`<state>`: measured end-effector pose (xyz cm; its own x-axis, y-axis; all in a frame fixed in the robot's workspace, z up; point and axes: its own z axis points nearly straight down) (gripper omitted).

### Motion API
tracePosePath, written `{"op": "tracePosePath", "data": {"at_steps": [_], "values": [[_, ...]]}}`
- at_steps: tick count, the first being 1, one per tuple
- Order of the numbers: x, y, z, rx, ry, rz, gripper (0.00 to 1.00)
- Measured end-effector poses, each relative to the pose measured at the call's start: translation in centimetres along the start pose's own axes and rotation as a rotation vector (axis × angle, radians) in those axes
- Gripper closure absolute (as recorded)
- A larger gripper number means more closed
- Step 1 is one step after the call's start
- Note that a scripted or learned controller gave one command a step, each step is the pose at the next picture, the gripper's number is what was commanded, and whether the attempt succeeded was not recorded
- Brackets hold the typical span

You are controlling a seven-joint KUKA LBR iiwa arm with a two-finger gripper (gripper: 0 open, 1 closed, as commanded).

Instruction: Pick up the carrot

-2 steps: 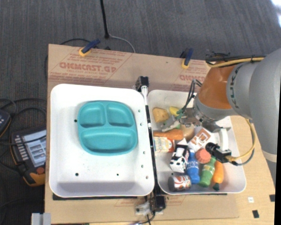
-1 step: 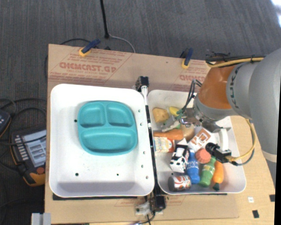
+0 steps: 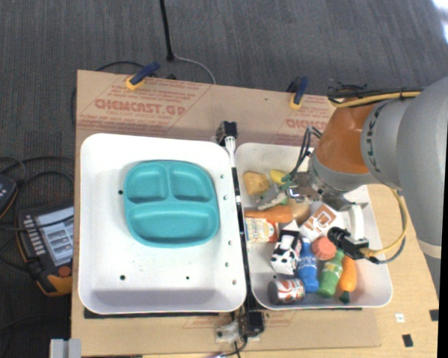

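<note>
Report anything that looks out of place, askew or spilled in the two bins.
Nothing stands out. The teal tray lies flat and slightly turned in the left bin. The toys are heaped loosely inside the right bin, the carrot at their right edge; nothing has spilled out.

Even, fairly bright overhead light, modest sharpness

The white bins (image 3: 91, 280) glare slightly, almost blown out; shadows are soft and short, darkest under the arm (image 3: 405, 146) at right. Small items look soft and pixelated; the far right corner is washed out by a bright patch.

Robotics lab, clamped cardboard-topped bench (image 3: 138, 103), teach pendant (image 3: 48, 240), grey carpet (image 3: 67, 24)
</note>
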<state>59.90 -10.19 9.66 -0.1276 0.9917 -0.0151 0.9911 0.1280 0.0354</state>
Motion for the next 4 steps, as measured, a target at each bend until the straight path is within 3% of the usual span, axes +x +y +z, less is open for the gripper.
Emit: {"op": "tracePosePath", "data": {"at_steps": [1,2,3,4], "values": [[0.0,0.4,0.1,0.009,0.003,0.018,0.0],[0.0,-1.7,0.0,0.0,0.001,0.041,0.0],[-6.0,2.5,0.3,0.014,0.006,-0.192,0.0],[-1.6,-0.5,0.1,0.008,0.002,-0.13,0.0]]}}
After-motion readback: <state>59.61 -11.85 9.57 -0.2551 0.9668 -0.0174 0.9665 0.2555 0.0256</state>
